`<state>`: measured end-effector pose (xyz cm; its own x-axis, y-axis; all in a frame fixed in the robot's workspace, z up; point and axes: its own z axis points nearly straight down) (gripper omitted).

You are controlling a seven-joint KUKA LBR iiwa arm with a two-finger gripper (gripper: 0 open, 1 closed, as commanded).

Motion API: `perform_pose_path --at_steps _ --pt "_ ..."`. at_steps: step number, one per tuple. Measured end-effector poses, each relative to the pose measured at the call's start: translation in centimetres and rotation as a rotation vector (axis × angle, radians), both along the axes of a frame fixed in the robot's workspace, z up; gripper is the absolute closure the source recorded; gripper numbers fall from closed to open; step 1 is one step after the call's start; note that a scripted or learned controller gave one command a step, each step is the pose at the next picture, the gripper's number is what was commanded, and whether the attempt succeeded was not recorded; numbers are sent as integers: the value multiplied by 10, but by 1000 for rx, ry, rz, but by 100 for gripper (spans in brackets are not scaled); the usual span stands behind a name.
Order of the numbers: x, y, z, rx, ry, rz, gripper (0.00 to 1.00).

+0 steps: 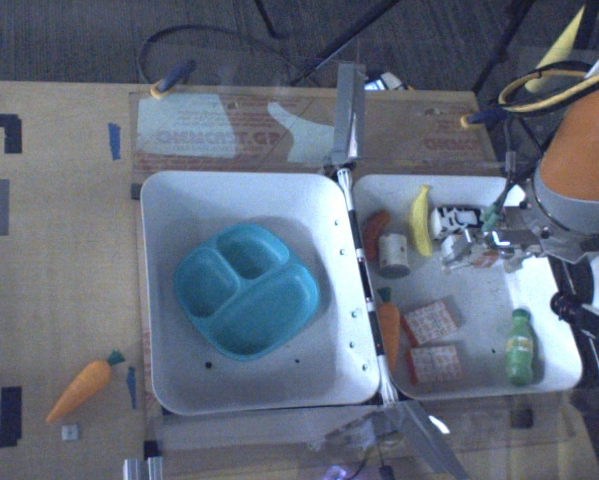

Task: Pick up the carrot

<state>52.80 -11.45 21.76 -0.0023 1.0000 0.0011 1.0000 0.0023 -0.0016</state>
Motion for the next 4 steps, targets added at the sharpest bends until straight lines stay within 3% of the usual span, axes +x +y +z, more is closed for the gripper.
perform_pose_path --at_steps 1,2,3,4 --pt "66 55 69 -2 -3 -251 0" --pt "135 -2 71 -2 -2 -282 0" --pt "139 -78 89 -3 -4 -388 0" --pt "75 -98 55 -2 -1 -240 0"
